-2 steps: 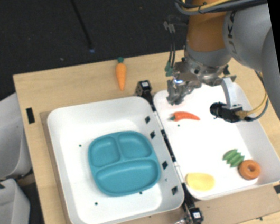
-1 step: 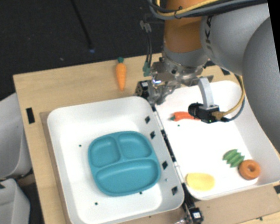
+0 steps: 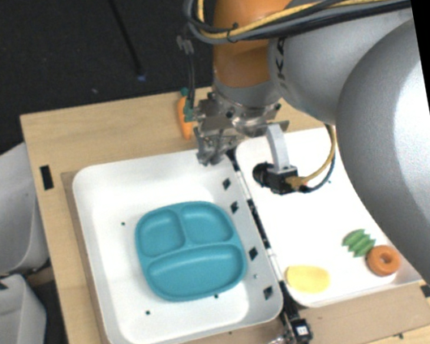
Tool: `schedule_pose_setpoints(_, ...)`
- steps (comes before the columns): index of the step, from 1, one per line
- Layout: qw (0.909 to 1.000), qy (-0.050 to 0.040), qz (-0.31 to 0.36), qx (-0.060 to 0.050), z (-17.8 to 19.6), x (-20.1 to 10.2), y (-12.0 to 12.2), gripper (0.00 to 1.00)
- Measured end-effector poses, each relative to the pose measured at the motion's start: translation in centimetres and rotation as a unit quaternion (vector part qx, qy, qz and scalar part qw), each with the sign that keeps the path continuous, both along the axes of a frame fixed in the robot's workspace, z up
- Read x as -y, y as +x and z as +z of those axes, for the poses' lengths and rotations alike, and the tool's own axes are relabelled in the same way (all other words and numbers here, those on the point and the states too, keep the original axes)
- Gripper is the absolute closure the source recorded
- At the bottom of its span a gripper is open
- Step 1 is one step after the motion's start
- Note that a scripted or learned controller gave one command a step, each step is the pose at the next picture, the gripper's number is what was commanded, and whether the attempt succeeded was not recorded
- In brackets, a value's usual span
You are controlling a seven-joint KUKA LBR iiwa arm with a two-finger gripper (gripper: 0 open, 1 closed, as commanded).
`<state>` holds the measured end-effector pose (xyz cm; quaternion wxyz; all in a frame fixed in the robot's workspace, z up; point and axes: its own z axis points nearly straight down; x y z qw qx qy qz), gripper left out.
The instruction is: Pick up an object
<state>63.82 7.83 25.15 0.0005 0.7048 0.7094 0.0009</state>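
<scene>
Here, a yellow lemon-shaped piece (image 3: 307, 278), a green piece (image 3: 358, 243) and an orange ring (image 3: 383, 260) lie at the right bin's (image 3: 315, 223) near edge, well apart from the claw (image 3: 213, 149) hanging over the far end of the divide. A teal sectioned plate (image 3: 188, 250) fills the left bin (image 3: 101, 228).

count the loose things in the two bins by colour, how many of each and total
blue: 1, the divided plate in the left bin
yellow: 1, the yellow piece in the right bin
green: 1, the green piece in the right bin
orange: 1, the orange ring in the right bin
total: 4
</scene>
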Motion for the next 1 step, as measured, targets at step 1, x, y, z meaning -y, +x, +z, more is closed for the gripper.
schedule_pose_setpoints(1,1.0,-0.0006,-0.002,0.0,0.05,0.31,-0.02,0.0)
